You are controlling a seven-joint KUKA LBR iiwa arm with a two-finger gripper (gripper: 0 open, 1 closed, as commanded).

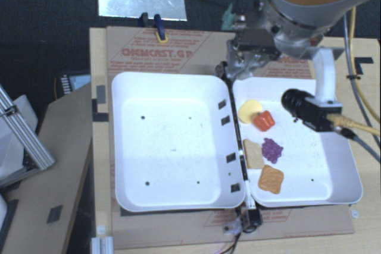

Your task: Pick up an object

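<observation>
five small objects are seen clustered in the right bin [342, 178], against its left wall: a yellow piece [249, 109] touching a red-orange piece [264, 121], a purple cluster [272, 150] below them, a tan slab [253, 153] just beside the purple one, and an orange-brown piece [271, 179] nearest the front. the left bin [128, 128] lies alongside. the pincer [241, 67] is found at the back rim where the two bins meet, above and behind the yellow piece; nothing is seen held in it, and how far apart it stands cannot be told from this view.

the step in hand is judged to be the approach to a target. it would be done well if one object were singled out, the purple cluster or the orange-brown piece being better separated than the touching pair. the descent should be centred over that object, the dividing wall should be kept clear of, and closure delayed until the piece is straddled.
</observation>
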